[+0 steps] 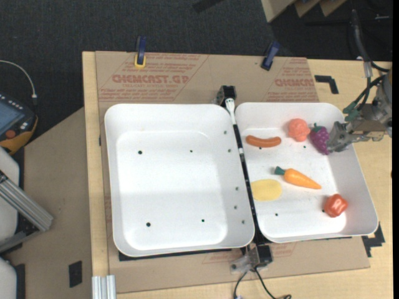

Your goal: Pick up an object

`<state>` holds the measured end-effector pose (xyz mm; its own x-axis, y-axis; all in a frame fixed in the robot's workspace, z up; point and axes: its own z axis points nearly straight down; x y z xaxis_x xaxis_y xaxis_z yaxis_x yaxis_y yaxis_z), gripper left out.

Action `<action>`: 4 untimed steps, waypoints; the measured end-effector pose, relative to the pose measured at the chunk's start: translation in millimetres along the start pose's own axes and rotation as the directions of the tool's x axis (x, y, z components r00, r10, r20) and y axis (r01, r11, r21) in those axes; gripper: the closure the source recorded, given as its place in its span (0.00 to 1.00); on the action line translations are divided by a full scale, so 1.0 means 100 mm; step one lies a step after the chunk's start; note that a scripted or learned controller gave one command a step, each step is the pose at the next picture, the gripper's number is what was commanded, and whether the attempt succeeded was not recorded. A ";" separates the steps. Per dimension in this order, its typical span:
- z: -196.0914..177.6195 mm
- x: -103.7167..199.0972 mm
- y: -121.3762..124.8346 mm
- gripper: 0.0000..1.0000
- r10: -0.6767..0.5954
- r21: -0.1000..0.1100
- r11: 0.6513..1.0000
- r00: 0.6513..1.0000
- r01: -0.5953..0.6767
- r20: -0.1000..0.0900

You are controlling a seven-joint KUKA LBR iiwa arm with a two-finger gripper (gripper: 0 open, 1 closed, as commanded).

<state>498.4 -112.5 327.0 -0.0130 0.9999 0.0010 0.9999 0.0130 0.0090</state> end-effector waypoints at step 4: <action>0.45 0.29 0.40 1.00 0.017 0.021 1.000 1.000 -0.017 -0.001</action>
<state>538.5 -82.6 282.9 0.0040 1.0000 0.0018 0.9999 -0.0040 -0.0123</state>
